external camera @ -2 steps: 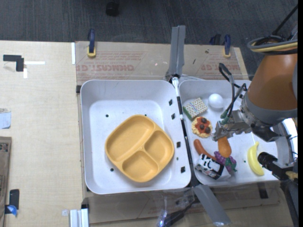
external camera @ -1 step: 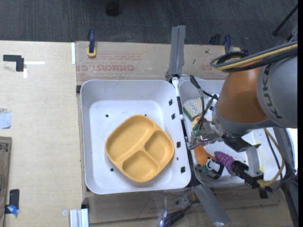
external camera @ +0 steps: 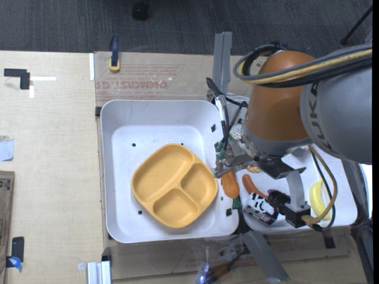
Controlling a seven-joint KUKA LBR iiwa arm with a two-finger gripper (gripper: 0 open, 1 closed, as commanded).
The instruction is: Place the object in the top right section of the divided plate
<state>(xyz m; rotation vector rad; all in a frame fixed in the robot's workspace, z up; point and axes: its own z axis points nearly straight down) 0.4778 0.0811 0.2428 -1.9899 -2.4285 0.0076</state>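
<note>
Arm over the seam between two bins, plate waiting in the left one.

The table (external camera: 47,176) carries two white bins side by side; the grey arm (external camera: 331,99) with its orange band reaches in from the right and hangs above the inner edge of the right bin (external camera: 346,215). The left bin (external camera: 118,129) holds the yellow plate (external camera: 173,185), lying flat and tilted, all three sections bare. The hand (external camera: 228,161) sits low at the seam, just right of the plate (whether it is clenched or released I cannot tell). Directly below it an orange carrot (external camera: 230,185) lies on the left bin's right rim, near the plate but apart from it. Further right lie a small orange piece (external camera: 253,185) and a banana (external camera: 318,199).
</note>
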